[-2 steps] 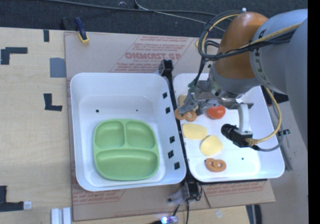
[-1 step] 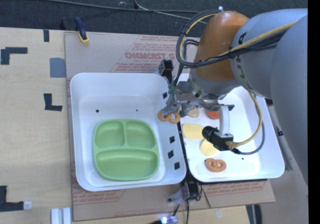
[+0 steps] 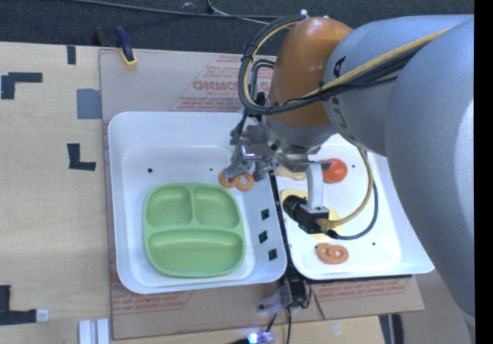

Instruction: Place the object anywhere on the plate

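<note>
We see bench (image 3: 46,204), pale wood top, black tape marks on left part. Brown cardboard sheet (image 3: 154,81) with red print lies flat on bench. Two shallow white bins side by side on sheet: left bin (image 3: 127,142), right bin (image 3: 400,254), walls touching at middle. Blue-yellow clamp (image 3: 125,48) at sheet's far left corner.

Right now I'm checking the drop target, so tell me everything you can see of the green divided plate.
The light green, rounded-rectangle plastic-looking plate lies flat on the floor of the left shallow white bin, toward its front. Raised ridges split it into three compartments: two smaller ones at the back, one wide one at the front. All three look bare. A small orange pretzel-shaped object sits just past its back right corner, under the tool; whether it touches the rim is unclear.
</note>
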Controlling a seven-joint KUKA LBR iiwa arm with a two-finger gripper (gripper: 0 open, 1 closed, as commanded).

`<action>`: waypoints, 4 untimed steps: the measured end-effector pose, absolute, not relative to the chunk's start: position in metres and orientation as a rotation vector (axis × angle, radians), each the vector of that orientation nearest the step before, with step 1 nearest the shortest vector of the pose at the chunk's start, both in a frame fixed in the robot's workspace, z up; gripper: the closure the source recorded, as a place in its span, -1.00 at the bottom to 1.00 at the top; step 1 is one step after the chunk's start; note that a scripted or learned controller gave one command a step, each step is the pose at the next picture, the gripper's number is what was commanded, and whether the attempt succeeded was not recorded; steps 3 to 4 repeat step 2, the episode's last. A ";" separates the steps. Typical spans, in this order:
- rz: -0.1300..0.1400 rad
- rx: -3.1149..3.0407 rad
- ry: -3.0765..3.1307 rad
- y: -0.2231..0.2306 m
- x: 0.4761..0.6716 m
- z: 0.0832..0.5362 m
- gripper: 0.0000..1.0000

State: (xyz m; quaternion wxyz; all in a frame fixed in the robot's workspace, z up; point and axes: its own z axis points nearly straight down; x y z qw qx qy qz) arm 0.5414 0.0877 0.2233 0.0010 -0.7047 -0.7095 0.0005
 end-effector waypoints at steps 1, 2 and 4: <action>0.001 -2.210 -2.229 0.142 0.530 0.233 1.00; 0.003 -2.217 -2.224 0.139 0.531 0.232 -1.00; 0.003 -2.217 -2.224 0.139 0.531 0.232 -1.00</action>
